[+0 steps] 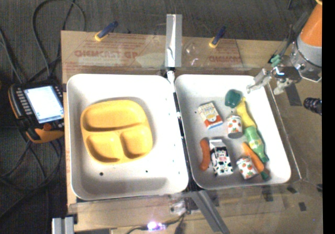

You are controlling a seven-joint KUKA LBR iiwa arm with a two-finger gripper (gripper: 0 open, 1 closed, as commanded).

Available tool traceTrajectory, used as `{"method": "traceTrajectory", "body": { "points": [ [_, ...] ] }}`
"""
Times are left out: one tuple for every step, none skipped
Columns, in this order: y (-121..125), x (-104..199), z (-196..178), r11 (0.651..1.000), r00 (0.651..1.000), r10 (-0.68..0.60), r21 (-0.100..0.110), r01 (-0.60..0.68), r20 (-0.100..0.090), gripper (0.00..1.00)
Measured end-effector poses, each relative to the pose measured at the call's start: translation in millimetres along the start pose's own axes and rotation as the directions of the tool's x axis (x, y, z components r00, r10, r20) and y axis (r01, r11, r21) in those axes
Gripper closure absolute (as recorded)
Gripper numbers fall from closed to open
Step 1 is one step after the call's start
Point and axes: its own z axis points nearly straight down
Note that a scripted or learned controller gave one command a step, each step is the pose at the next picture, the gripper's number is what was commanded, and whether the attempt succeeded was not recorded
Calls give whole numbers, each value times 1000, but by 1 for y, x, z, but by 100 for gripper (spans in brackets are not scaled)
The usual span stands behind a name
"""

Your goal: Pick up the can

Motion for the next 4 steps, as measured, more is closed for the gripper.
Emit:
{"method": "traceTrajectory", "body": {
  "points": [
    [-37, 16, 136, 1000, 1000, 14, 1, -14, 1, 0],
    [-39, 53, 151, 995, 995, 100, -16, -100, 8, 0],
    [-36, 54, 138, 995, 995, 96, -22, -96, 6, 100],
    [-24, 93, 31, 993, 993, 115, 0, -115, 3, 100]
  ]
}}
